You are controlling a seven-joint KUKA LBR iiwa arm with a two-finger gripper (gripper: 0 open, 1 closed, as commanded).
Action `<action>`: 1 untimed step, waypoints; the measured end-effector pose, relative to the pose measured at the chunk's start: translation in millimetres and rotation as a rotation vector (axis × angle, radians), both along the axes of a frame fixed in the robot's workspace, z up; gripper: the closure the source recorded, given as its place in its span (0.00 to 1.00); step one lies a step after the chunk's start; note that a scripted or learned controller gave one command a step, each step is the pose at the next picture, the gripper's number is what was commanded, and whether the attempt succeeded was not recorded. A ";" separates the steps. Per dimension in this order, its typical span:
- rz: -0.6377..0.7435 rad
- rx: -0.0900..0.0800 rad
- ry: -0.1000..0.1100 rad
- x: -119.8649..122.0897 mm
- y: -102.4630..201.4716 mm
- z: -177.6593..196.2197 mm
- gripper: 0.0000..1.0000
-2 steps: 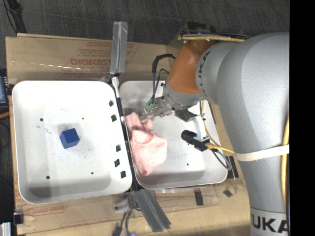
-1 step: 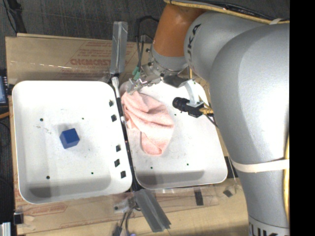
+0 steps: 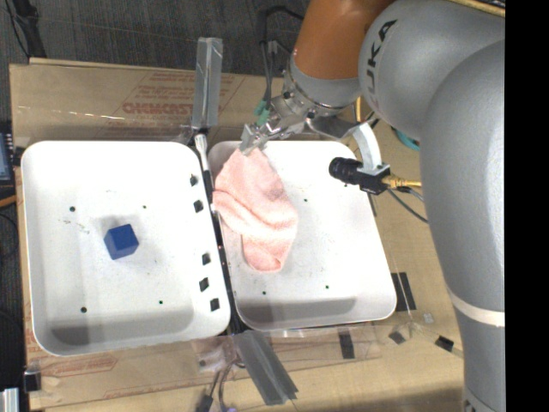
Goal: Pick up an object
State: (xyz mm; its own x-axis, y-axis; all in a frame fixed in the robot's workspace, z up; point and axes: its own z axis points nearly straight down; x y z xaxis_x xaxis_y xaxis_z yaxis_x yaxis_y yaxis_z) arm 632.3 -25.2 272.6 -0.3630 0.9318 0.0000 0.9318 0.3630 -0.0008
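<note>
Pink cloth (image 3: 256,206) hangs from the jaws (image 3: 256,137), which look clamped on its far upper corner at the far left of the right bin (image 3: 360,264); the fabric narrows to a point right where the fingers meet it. From that pinch the cloth runs toward the near side, its long axis going far to near and a little rightward, widening in the middle and ending in a rounded fold. Whether the lower end rests on the bin floor or hangs just clear of it, I cannot tell; it seems at least partly draped on the floor. So the cloth lies directly below and nearward of the jaws, and a straight lift would likely draw it up by that corner, provided the thin pinch keeps its hold. Left of the divider, the left bin (image 3: 51,230) contains a blue cube (image 3: 122,240), well apart from the arm (image 3: 343,33). Both bins sit on the surface (image 3: 86,88).
</note>
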 end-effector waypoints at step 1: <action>0.140 0.000 -0.001 12.6 -61.0 19.9 1.00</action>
